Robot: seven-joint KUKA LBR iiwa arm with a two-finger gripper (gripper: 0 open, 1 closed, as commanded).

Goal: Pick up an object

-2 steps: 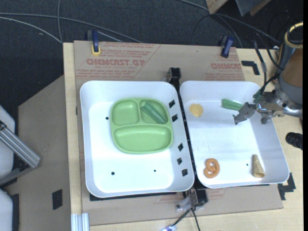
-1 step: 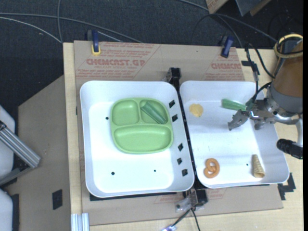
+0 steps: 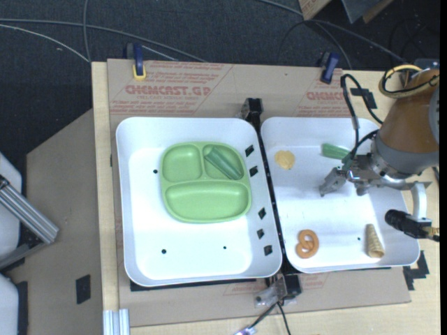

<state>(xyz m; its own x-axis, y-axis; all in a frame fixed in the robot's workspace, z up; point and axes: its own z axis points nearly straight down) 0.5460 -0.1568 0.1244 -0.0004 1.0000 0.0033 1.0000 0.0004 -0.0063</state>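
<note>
Camera view: tabletop (image 3: 174, 82) carries two shallow white bins side by side, held by blue clamps (image 3: 140, 61) at the far edge.

Left bin (image 3: 140, 243): a green divided plate (image 3: 202, 201) sits near its centre, with a green pod-shaped item (image 3: 225, 162) lying in the plate's upper right compartment.

Right bin (image 3: 335, 253): four loose objects. A small yellow-tan lump (image 3: 284, 160) near the far left corner. A green strip-like piece (image 3: 335, 151) at the far side, just beside the gripper. An orange pretzel-like ring (image 3: 306, 243) near the front left. A tan cone (image 3: 375, 241) near the front right.

Arm (image 3: 412, 131) enters from the right, over the right bin's right half. Gripper (image 3: 343, 181) is low over the bin floor, fingers (image 3: 330, 184) spread apart, nothing between them. The green strip is closest to it, on its far side; ring and cone lie well apart from it toward the front. The arm's wrist and black cables (image 3: 356, 110) overhang the far right part of the bin
</note>
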